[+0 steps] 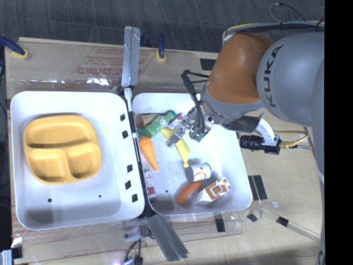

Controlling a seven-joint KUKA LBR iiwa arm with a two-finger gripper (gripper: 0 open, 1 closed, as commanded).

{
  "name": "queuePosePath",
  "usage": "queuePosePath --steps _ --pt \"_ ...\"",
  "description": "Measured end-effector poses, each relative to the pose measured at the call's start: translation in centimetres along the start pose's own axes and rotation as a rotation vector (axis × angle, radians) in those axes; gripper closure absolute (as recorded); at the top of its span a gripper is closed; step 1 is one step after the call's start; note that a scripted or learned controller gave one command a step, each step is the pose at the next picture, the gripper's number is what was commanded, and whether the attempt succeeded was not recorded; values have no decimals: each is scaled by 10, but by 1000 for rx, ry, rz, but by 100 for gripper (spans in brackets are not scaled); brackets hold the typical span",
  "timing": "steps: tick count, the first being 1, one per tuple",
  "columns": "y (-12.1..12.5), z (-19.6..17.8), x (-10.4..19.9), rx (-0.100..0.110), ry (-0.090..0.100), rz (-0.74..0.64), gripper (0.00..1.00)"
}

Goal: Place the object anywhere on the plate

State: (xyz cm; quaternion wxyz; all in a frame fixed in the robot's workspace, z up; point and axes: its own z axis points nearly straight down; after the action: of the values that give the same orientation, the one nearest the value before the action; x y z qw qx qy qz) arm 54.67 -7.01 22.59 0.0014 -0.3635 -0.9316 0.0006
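Observation:
A yellow plate with three compartments lies in the left bin. The right bin holds several toy foods: a carrot, a green item, a yellow banana, a sausage, a white cup-like piece and a small orange and white box. My gripper hangs low over the upper middle of the right bin, right beside the banana's upper end and just right of the green item.
A metal divider bar rises between the bins at the back. Black cables loop beside the wrist. A black connector sticks out right of the right bin.

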Motion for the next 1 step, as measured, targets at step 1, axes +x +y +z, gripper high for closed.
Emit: queuePosePath --steps 1 --pt "-44 5 16 2 2 74 100"
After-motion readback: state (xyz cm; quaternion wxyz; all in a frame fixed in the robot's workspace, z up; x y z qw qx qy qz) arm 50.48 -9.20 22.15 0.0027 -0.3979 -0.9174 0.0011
